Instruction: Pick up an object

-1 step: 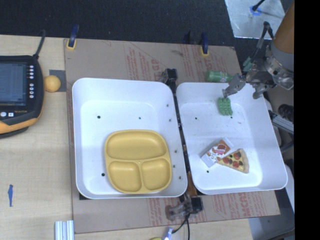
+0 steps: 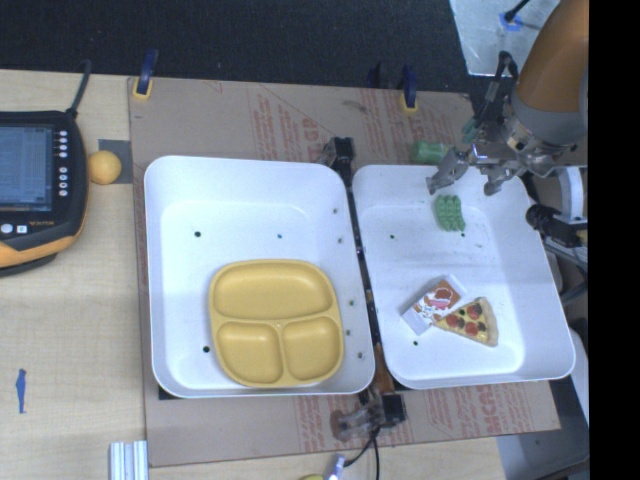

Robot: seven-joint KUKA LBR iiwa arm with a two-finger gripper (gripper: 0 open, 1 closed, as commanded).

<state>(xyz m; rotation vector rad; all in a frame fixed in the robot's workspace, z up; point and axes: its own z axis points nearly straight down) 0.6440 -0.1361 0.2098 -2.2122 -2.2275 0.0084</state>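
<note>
In the right bin (image 2: 530,363) a small green ridged object (image 2: 449,212) lies near the back. A toy pizza slice (image 2: 470,321) and a small red-and-white packet (image 2: 432,303) lie side by side toward the front. My gripper (image 2: 466,181) hangs over the back of this bin, just above and to the right of the green object. Its two fingers are spread apart with nothing between them, so it is open. The grey arm with its orange band (image 2: 555,48) comes in from the upper right.
The left bin (image 2: 180,198) holds a yellow divided plate (image 2: 276,320). Another green piece (image 2: 430,152) sits just behind the right bin. A teach pendant (image 2: 35,190) and a yellow ball (image 2: 104,166) lie on the bench at the left. Clamps (image 2: 342,152) join the bins.
</note>
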